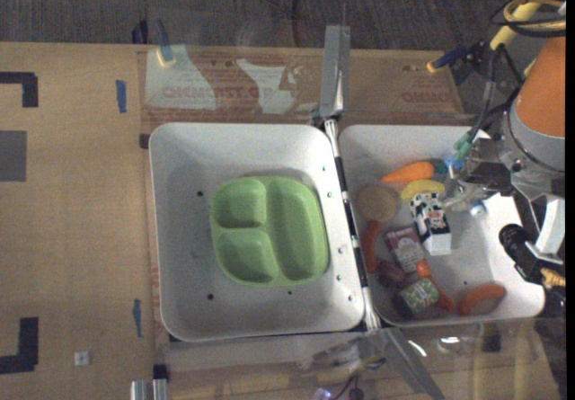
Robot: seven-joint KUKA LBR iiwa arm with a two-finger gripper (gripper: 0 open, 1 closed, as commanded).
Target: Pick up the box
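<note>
A small white carton box with a black-and-white pattern (432, 222) lies in the middle of the right bin (499, 274). A flatter pink box (405, 249) lies just left of and below it. My gripper (466, 184) hangs over the right bin's upper right part, just right of and above the carton. It sits close to the carton's top end, and I cannot tell whether it touches it. The grey arm with its orange band (550, 94) reaches in from the right.
Around the boxes lie a carrot (409, 173), a banana (422, 188), a round brown item (378, 203), a red stick-shaped item (370, 245), a green can (419, 296) and an orange item (483, 298). The left bin (180, 209) holds a green divided tray (269, 231).
</note>
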